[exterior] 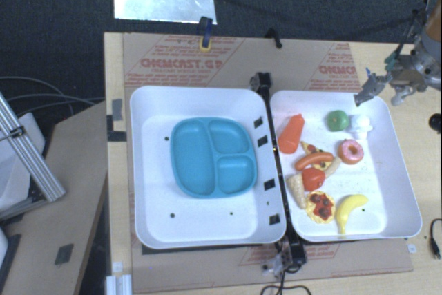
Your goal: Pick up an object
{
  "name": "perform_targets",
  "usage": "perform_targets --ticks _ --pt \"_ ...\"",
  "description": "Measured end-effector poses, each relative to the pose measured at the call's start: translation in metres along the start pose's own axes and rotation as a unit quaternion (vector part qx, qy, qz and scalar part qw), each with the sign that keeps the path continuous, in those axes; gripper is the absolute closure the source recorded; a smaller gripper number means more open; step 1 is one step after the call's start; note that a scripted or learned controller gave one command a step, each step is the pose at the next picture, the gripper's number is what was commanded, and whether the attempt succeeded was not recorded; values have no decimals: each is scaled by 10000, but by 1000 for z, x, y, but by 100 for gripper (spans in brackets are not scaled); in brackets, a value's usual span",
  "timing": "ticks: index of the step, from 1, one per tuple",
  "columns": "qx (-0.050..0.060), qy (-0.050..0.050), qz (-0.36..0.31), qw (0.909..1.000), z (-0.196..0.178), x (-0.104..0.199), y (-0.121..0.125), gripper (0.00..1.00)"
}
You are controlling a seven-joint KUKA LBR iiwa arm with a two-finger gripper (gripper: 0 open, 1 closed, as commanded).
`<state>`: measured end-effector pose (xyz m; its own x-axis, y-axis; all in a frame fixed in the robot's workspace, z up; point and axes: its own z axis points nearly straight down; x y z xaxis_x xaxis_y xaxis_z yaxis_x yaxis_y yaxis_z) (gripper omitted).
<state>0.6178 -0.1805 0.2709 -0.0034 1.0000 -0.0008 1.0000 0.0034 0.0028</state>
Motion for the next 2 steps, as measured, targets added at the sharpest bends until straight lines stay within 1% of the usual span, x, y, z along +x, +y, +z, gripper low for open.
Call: perform_targets --ticks 1,2 --pt "54 15 16 10000 134 -8 -8 0" --pt "-113 -83 3 9999 179 27 -25 0"
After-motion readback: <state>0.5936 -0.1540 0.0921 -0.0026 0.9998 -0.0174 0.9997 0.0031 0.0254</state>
